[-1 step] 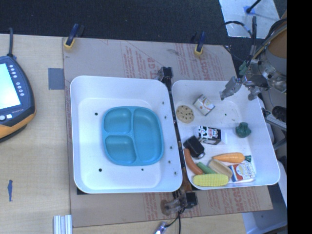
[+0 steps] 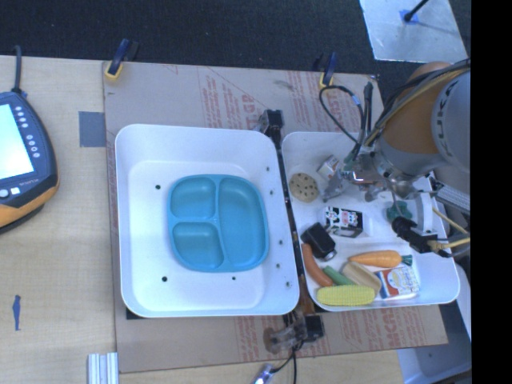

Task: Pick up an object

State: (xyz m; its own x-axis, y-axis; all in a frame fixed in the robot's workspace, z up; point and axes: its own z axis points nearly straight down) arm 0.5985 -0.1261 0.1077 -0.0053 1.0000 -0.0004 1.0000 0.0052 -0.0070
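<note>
Bumpy yellow corn cob (image 2: pixel 346 296) fronts the right bin; hand (image 2: pixel 344 176) grip state unclear.

Light wooden bench (image 2: pixel 64 262) seen from above at a slant. Across its middle, a brown cardboard sheet (image 2: pixel 200 102) with faint red print, fastened at the far edge by two clamps (image 2: pixel 118 59). On the cardboard, two shallow white bins side by side, touching: left bin (image 2: pixel 136 214), right bin (image 2: pixel 308 146). At the bench's left edge, an orange and grey handheld pendant (image 2: pixel 20 162) with a screen. Just beside it, grey tape (image 2: pixel 91 128).
</note>
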